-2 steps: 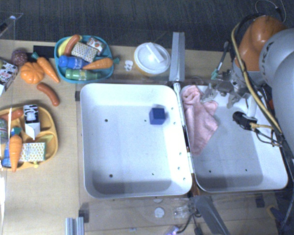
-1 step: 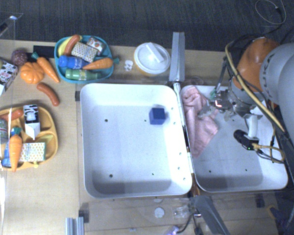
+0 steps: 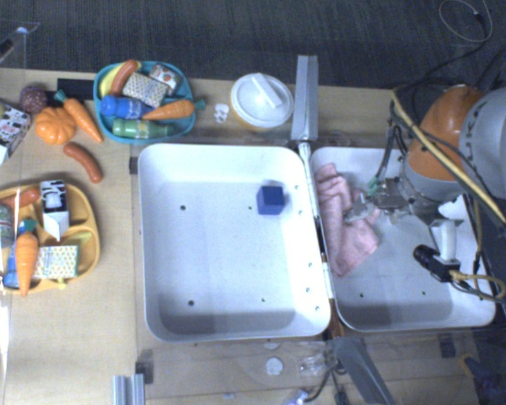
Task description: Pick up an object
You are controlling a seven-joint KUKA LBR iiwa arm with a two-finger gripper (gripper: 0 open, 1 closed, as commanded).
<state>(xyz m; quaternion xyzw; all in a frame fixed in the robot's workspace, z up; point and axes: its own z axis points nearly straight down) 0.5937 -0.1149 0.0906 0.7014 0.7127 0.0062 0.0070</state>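
Arm (image 3: 464,142): reaching in from the right, its grey bulk and orange band hanging over the right bin (image 3: 405,310).
Gripper (image 3: 369,202): sitting low over the right bin, its tip lying against the right edge of the pink cloth (image 3: 344,219).
Fingers: too small and tangled with cables to make out; whether they are spread or pinching is not clear from here.
Cloth: lying crumpled along the left wall of the right bin, running from its top corner down toward the middle.
Block (image 3: 271,198): a small blue cube sitting alone in the left bin (image 3: 211,302), toward its upper right, well apart from the gripper.
Left bin: lying just beside the right bin, the two rims touching along the middle.
Bench (image 3: 110,327): carrying toy food at the left, with a blue bowl (image 3: 143,101) and a yellow plate (image 3: 42,236) both holding pieces, and an orange pumpkin (image 3: 54,126) lying loose between them.
White lid (image 3: 262,99): sitting behind the left bin.
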